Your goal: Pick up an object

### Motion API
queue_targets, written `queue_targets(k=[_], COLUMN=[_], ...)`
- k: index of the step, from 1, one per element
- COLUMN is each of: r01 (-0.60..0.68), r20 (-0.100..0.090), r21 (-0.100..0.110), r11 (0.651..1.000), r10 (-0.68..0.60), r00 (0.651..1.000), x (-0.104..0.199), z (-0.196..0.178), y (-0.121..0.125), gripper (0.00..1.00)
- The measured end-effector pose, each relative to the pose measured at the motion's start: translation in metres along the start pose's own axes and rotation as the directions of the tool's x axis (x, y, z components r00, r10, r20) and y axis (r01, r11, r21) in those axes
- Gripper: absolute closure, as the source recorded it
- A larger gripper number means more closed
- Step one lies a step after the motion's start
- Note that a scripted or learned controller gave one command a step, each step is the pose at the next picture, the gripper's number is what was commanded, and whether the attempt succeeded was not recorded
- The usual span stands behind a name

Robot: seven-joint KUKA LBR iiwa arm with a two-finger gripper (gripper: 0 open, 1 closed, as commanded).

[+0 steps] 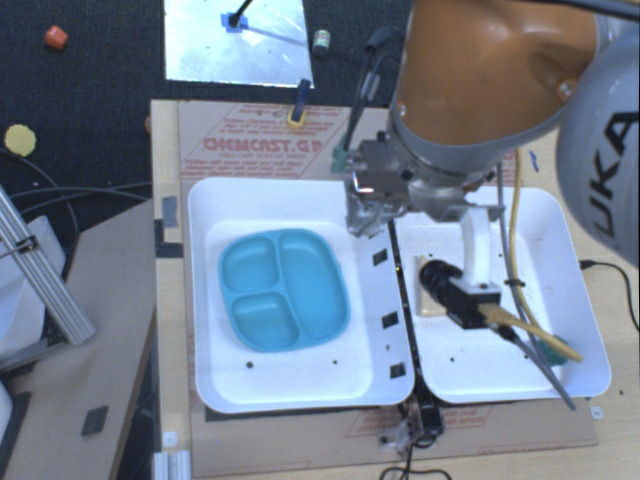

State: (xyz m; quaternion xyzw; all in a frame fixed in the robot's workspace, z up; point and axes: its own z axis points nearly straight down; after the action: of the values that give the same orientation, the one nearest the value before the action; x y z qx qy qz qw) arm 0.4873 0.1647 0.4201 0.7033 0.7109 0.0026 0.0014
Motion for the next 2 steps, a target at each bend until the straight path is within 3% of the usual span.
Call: queue_targets(k=[1, 2], r01=[0.007, -0.019], r20=[-0.001, 0.005], r21=[-0.003, 0.011], r11=[1.000, 1.000], r10=[-0.007, 0.019], r00=[1.000, 1.000], x=[0.000, -0.081], z=[-0.011, 0.072], y=[0.001, -0.002], gripper=[1.00, 1.00])
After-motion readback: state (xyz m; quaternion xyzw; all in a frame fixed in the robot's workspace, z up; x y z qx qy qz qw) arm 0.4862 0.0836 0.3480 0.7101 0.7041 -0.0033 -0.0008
